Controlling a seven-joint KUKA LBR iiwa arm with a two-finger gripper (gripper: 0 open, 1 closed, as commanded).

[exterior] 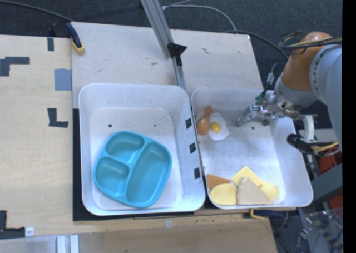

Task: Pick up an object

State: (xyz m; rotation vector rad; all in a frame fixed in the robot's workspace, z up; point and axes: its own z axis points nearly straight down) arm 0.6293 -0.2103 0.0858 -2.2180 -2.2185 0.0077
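Yellow food pieces (247, 186) and a fried egg (215, 126) lie untouched in the right bin (289, 191). Nothing is picked up; the gripper (243, 118) hovers near the egg, its opening unclear.

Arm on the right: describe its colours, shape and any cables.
The arm is rounded and grey, with an orange band above the wrist. Its end effector is small, metallic and silver-grey, with thin fingers. Dark cables loop near the orange section, and a white and black fitting sits below the wrist.
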